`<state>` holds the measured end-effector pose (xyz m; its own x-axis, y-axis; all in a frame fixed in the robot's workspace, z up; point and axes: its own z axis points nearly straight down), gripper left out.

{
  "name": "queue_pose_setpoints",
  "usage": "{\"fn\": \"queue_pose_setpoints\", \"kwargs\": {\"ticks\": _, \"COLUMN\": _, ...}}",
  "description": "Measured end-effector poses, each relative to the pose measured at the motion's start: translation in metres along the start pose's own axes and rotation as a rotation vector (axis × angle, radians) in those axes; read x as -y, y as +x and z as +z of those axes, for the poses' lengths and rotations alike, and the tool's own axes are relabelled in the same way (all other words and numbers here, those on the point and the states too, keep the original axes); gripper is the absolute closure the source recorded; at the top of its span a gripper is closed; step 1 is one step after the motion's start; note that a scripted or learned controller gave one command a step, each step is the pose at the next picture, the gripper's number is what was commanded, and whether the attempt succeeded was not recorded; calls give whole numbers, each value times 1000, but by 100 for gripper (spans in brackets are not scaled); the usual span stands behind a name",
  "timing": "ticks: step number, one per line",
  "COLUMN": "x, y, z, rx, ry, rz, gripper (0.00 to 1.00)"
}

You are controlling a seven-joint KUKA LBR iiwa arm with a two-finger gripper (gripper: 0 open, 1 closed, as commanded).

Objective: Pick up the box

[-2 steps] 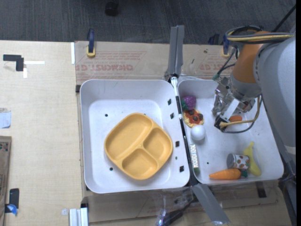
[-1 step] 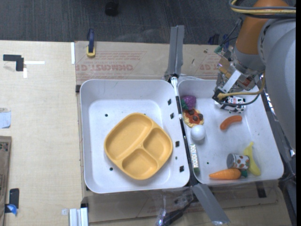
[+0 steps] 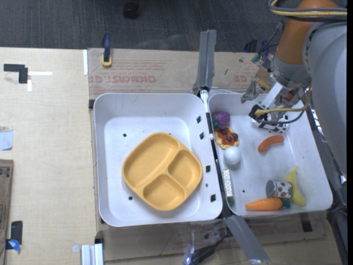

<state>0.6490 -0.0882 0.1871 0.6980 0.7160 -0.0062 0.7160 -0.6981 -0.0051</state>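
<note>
The box (image 3: pixel 226 183) is a long narrow carton with small print, lying along the left wall of the right bin (image 3: pixel 314 164), just below a white egg (image 3: pixel 232 156). My gripper (image 3: pixel 268 118) hangs low over the upper middle of the right bin, well up and to the right of the box and apart from it. A small black-and-white patch sits right under the gripper; I cannot tell what it is. Nothing is visibly lifted.
The right bin also holds purple grapes (image 3: pixel 222 118), a pizza slice toy (image 3: pixel 226 138), a sausage (image 3: pixel 271 143), a banana (image 3: pixel 297 188), a small can (image 3: pixel 278 189) and a carrot (image 3: pixel 264 205). A yellow divided plate (image 3: pixel 161 171) lies in the left bin (image 3: pixel 110 148).
</note>
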Motion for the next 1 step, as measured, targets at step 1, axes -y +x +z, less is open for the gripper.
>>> {"fn": "queue_pose_setpoints", "kwargs": {"ticks": 1, "x": -1, "y": -52, "z": -77, "rx": 0, "ry": 0, "rz": 36, "gripper": 0}}
